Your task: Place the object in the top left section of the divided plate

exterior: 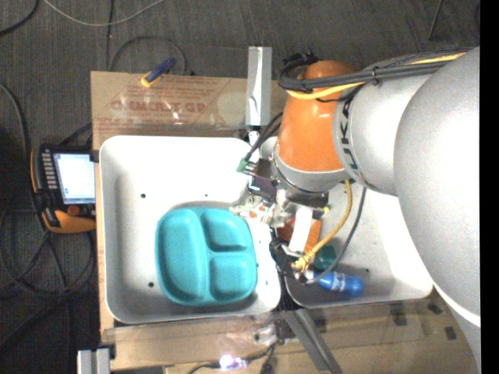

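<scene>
A teal divided plate (pixel 183 248) lies in the left white bin (pixel 125 170), toward its front, and all three sections look bare. My gripper (pixel 265 207) hangs below the orange wrist band (pixel 312 131) over the wall between the two bins, just right of the plate's upper right corner. The wrist hides most of it. Small objects lie under and beside it in the right bin (pixel 390 287): an orange-red piece (pixel 302 228), a green piece (pixel 326 253) and a blue piece (pixel 343 284). I cannot see anything held.
The big grey arm (pixel 421 146) covers most of the right bin. A sheet of cardboard (pixel 171 107) with a blue and yellow tool (pixel 157 72) lies behind the left bin. A handheld pendant (pixel 66 179) sits at the left.
</scene>
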You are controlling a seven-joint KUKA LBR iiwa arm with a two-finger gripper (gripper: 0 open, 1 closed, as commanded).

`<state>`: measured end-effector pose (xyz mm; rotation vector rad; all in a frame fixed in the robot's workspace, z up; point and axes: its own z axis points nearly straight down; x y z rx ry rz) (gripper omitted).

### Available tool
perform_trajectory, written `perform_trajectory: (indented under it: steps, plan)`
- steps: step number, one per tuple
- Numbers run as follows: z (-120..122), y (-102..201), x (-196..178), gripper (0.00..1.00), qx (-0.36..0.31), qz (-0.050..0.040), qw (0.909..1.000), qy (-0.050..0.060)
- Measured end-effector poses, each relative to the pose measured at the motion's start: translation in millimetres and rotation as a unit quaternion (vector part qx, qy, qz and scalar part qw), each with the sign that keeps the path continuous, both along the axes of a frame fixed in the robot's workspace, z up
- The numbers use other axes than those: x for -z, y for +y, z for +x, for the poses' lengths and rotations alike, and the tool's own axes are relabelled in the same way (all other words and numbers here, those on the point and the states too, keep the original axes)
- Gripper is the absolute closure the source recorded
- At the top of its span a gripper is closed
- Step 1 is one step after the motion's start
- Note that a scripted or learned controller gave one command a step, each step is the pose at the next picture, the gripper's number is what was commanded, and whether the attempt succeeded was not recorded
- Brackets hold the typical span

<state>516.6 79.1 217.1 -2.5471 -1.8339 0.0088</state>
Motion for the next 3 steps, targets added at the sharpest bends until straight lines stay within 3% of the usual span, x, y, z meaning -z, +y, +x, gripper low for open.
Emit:
perform_trajectory:
  steps: [1, 2, 3]
  plan:
    - [0.1, -0.3, 0.0, 0.0, 0.0, 0.0002, 1.0, 0.0]
    - [-24.1, 38.5, 97.4, 0.0, 0.169, 0.0041, 0.9855, -0.009]
    - [-28.8, 36.9, 96.7, 1.0, 0.171, 0.0006, 0.9853, 0.001]
